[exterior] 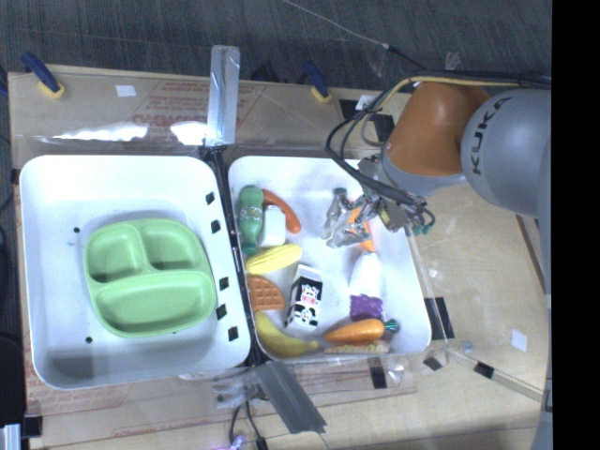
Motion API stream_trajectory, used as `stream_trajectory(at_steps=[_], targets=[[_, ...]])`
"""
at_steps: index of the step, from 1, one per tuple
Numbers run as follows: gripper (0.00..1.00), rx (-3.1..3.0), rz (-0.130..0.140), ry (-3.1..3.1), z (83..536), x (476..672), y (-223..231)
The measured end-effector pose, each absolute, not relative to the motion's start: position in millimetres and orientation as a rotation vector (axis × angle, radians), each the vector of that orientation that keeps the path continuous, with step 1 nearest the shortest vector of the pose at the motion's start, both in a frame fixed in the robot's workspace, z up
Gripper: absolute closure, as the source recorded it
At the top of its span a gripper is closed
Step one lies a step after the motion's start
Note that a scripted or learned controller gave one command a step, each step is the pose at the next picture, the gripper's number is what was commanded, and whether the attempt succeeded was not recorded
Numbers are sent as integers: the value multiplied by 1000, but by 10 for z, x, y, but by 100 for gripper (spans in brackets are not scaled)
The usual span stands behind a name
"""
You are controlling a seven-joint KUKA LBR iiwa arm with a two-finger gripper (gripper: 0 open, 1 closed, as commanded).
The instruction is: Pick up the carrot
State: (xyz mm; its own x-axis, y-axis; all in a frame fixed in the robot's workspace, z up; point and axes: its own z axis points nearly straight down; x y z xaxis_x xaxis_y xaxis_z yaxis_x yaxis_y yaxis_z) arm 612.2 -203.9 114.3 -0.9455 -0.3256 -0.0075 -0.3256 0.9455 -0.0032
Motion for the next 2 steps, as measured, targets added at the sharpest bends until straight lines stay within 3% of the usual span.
stream_trajectory(at_steps=[2], targets=[[100, -530, -9, 3078, 1360, 6157, -2014]])
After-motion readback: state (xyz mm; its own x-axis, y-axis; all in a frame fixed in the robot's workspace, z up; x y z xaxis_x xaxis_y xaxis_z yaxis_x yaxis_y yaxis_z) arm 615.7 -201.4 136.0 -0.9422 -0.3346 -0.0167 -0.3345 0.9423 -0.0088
